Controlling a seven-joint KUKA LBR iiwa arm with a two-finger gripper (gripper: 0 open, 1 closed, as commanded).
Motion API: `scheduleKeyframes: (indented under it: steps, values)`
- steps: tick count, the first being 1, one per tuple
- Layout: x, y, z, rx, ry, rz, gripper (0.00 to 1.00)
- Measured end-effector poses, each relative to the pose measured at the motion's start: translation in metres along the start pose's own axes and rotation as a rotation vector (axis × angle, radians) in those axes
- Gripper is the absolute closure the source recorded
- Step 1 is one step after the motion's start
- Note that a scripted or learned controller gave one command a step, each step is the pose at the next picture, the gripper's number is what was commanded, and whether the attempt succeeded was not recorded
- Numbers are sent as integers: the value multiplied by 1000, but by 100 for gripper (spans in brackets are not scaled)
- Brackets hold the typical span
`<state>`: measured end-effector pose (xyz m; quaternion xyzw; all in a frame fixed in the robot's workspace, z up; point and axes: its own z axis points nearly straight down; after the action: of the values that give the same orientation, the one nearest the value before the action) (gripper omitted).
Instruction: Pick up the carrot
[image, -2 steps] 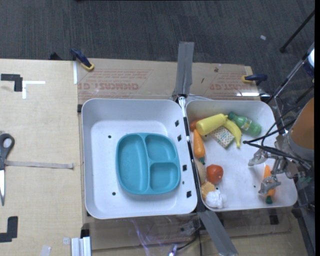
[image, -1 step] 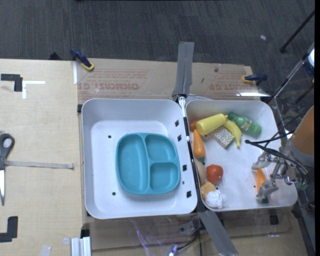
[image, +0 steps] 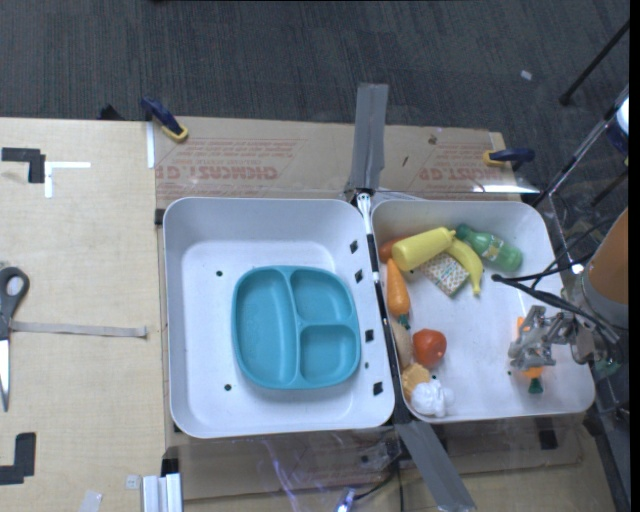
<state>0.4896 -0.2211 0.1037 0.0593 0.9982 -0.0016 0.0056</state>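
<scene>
Carrot (image: 398, 288) lies along the left wall of the right bin (image: 500, 400), its length running up and down the view, tucked against the divider. Its upper end sits right under the yellow bottle (image: 422, 246), and a tomato (image: 429, 345) rests just below and to its right. That crowding is the main risk as I judge it: fingers coming down beside the carrot could strike the bin wall on one side or nudge the bottle or tomato on the other, and the carrot could roll or slip out instead of being pinched. A grab across the wrong axis could also close on its long side and skid off.

Farther out, a banana (image: 467, 266), a green bottle (image: 490, 248) and a small checked packet (image: 446, 274) fill the top of the bin, and a white figure (image: 430, 398) with a yellowish piece beside it sits at the bottom. The left bin (image: 190, 300) holds a blue divided plate (image: 297, 326).

The gripper (image: 532, 352) hangs low over the right side of the right bin, well apart from the carrot, with the arm entering from the right edge. Something small and orange shows near its tip, but whether the fingers are spread or pressed together I cannot tell. It has the bin's width to cross to reach the carrot.
</scene>
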Motion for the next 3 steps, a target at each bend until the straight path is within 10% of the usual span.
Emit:
scheduleKeyframes:
  steps: [1,2,3]
  values:
    - [0,0,0,0,1,0,0]
    - [-3,1,-10,2,-6,-3,100]
    - [-3,1,-10,1,-6,-3,0]
